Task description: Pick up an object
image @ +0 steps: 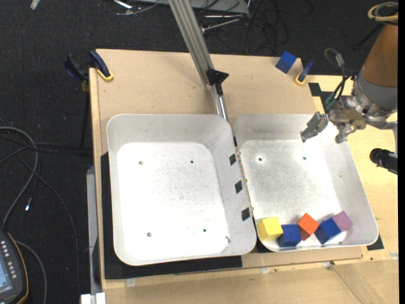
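Camera view shows my gripper [327,130] hanging over the far right edge of the right bin [285,170], fingers spread apart with nothing between them. The blocks sit well apart from it, huddled along the bin's near wall: a yellow cube [270,227], a blue cube [290,234], an orange cube [308,224], a second blue cube [328,229] and a purple cube [342,220], most of them touching. I reckon they slid there down the curved floor. That crowding against the rim could make a clean pinch awkward.
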Robot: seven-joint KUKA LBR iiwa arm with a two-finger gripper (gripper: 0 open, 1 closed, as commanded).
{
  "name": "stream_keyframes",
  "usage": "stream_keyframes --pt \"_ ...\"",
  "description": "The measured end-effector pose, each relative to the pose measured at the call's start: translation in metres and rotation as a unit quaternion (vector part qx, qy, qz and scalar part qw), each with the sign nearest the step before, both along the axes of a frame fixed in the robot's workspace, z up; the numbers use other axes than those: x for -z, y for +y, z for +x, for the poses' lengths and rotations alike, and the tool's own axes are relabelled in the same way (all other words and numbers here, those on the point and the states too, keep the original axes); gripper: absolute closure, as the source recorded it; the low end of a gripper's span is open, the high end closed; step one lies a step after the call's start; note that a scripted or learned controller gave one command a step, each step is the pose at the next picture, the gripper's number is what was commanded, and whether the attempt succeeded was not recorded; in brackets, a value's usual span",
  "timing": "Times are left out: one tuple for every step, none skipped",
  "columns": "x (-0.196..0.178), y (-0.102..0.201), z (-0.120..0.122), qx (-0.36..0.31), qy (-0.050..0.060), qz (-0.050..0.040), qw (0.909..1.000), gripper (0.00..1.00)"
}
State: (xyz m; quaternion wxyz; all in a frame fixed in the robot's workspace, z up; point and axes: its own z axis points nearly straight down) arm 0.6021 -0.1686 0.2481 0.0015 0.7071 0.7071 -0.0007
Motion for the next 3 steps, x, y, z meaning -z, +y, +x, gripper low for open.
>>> stream_keyframes --pt "0.083 0.059 -0.054 -0.002 0.006 0.0040 1.0000 0.00" --pt "0.155 0.052 -0.046 0.000 0.000 0.0012 1.0000 0.00" --pt "0.115 0.058 -0.066 0.001 0.000 0.0018 1.0000 0.00"
